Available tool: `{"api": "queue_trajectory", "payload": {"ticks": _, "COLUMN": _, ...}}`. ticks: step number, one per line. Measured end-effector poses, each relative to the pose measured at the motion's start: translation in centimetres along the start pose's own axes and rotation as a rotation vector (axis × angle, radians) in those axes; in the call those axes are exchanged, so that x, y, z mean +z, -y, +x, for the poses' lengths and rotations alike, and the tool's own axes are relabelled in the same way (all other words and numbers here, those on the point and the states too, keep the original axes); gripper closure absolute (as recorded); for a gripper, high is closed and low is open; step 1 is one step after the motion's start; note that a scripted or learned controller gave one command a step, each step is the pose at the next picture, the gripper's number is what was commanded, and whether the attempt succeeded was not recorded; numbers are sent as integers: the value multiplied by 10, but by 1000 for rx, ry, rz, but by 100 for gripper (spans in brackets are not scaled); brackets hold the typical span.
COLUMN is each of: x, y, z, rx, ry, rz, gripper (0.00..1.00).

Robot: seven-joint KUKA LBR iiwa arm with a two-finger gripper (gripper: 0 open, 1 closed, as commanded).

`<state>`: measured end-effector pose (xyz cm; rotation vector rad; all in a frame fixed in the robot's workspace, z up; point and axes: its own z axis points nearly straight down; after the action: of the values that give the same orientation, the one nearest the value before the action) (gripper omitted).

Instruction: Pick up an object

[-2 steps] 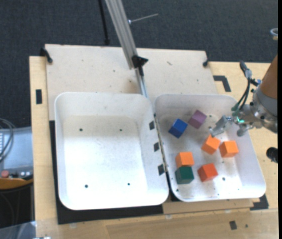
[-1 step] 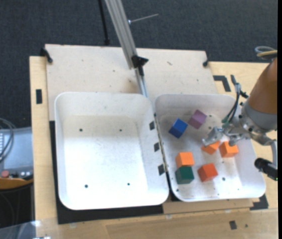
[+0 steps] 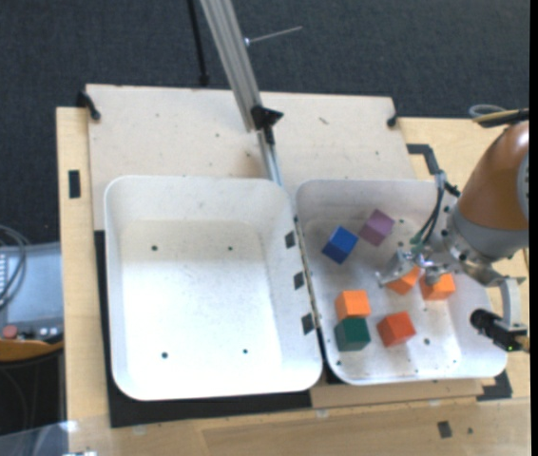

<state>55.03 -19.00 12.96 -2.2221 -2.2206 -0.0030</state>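
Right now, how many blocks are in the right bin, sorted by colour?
Orange blocks: 4
Blue block: 1
Purple block: 1
Green block: 1
Total: 7 blocks, all in the right bin. The two orange ones near the tool are partly hidden by it.

The gripper (image 3: 412,266) hides part of the orange block (image 3: 403,281) just beneath it. Its finger spacing is too small to tell.
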Motion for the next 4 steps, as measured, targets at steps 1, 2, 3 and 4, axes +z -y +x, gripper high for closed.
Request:
{"api": "queue_trajectory", "payload": {"ticks": 1, "x": 21, "y": -1, "z": 0, "rx": 2, "ry": 1, "rz": -2, "gripper": 0}}
{"api": "queue_trajectory", "payload": {"ticks": 2, "x": 12, "y": -2, "z": 0, "rx": 9, "ry": 0, "rz": -5, "gripper": 100}}
{"api": "queue_trajectory", "payload": {"ticks": 3, "x": -32, "y": -3, "z": -2, "rx": -1, "ry": 3, "rz": -4, "gripper": 100}}
{"api": "queue_trajectory", "payload": {"ticks": 4, "x": -76, "y": -5, "z": 1, "rx": -4, "ry": 3, "rz": -5, "gripper": 100}}
